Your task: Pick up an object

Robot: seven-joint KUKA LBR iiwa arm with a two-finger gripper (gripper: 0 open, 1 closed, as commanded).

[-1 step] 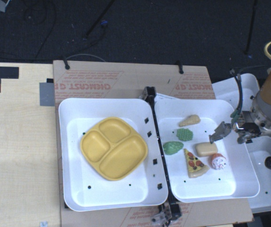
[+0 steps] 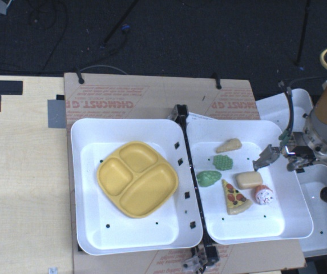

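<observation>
The right bin holds several toy foods. A beige lump lies toward the back, with a round green piece and a darker green leaf-shaped piece in front of it. Nearer the front lie a pizza slice, a tan block and a red-and-white ball. My gripper hangs over the bin's right side, just above and right of the tan block. Its fingers are spread open and hold nothing.
A yellow divided plate lies in the left bin. A black divider runs between the two bins. Cardboard lies under and behind them. The arm's body sits over the right bin's right rim.
</observation>
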